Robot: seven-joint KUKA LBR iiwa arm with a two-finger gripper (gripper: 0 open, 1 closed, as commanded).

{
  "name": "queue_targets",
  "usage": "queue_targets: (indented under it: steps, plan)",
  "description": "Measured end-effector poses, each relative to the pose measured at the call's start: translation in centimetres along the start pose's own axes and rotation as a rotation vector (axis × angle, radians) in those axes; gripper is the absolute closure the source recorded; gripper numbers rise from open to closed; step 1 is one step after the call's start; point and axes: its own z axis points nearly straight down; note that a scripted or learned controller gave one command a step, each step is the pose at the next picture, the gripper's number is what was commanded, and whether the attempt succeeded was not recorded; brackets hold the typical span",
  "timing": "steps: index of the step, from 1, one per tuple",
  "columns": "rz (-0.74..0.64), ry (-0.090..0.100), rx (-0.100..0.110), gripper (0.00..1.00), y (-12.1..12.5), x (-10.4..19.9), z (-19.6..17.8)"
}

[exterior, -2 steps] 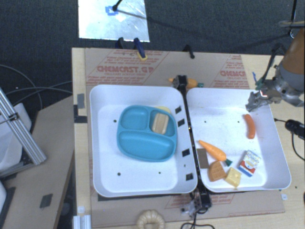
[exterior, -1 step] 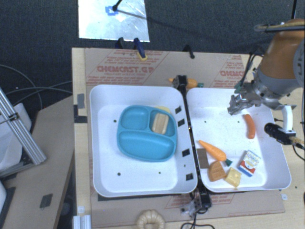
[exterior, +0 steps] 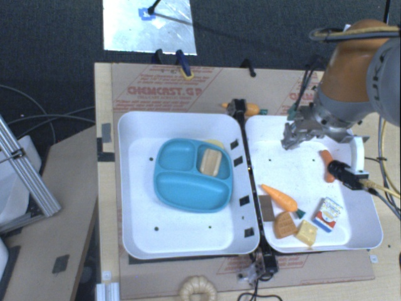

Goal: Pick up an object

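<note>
A: Left shallow white plastic bin [exterior: 135, 168]?
B: One blue plastic divided tray [exterior: 188, 180], roughly central. Its upper right compartment holds a tan rectangular block [exterior: 210, 162]; behind that, a pale yellow piece [exterior: 216, 144], mostly hidden.

A: Right shallow white plastic bin [exterior: 369, 231]?
B: Orange toy carrot [exterior: 280, 197] with green tip, lying slantwise near the divider. Just below it, a brown bread-like toy piece [exterior: 284, 225] touching a pale yellow cube-shaped piece [exterior: 306, 232]. To their right, a small red, white and blue carton [exterior: 328, 214]. A small orange cylinder-shaped piece [exterior: 326, 163] lies near the right wall, beside a black fitting [exterior: 344, 173] on the arm's cabling.

A: Arm?
B: Grey arm with orange band [exterior: 351, 61], entering from the right. Grey two-finger gripper [exterior: 292, 138] over the upper left part of the right bin, above bare floor, well apart from the toys.

A: Fingers?
B: Pointing down; whether spread or closed, cannot tell. Nothing visible between them.

A: Beyond the bins?
B: Brown cardboard sheet [exterior: 163, 89] on the table, a yellow object [exterior: 250, 110] at the bins' top junction, a beige ring-shaped thing [exterior: 199, 288] at the front edge.
</note>
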Motion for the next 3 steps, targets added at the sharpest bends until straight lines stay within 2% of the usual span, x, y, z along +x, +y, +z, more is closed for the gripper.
queue_targets:
  steps: [1, 2, 3]
  plan:
    - [0.001, -0.001, 0.002, 1.0, -1.4, 5.0, 0.1]
    - [0.004, -0.002, 0.002, 1.0, -0.4, 7.9, 1.4]
    - [0.004, -0.001, 0.0, 1.0, -0.5, 8.5, -0.5]
